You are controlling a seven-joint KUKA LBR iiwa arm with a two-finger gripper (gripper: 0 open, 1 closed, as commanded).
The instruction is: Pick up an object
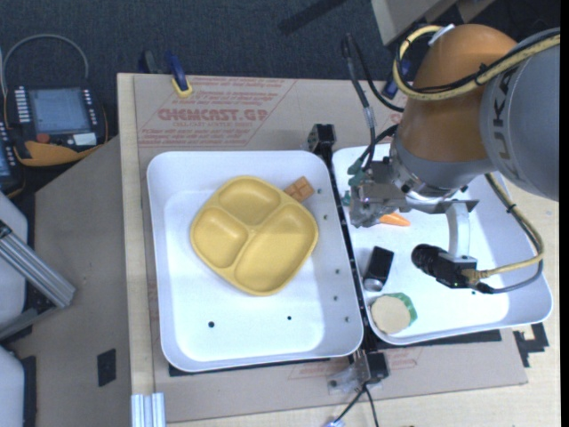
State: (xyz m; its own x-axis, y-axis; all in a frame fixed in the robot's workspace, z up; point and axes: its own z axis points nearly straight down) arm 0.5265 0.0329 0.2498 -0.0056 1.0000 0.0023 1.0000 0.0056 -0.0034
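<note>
The two-finger gripper (366, 205) hangs low in the right white bin (524, 301) near a small orange carrot-shaped piece (395, 221), and I cannot tell its state, so it may close beside the piece and miss it.

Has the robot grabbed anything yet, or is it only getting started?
Nothing looks picked up so far. The gripper is low over the right bin, beside an orange item; I cannot tell its grip. The black block, the round disc and the yellow plate lie untouched, so the lift remains.
</note>
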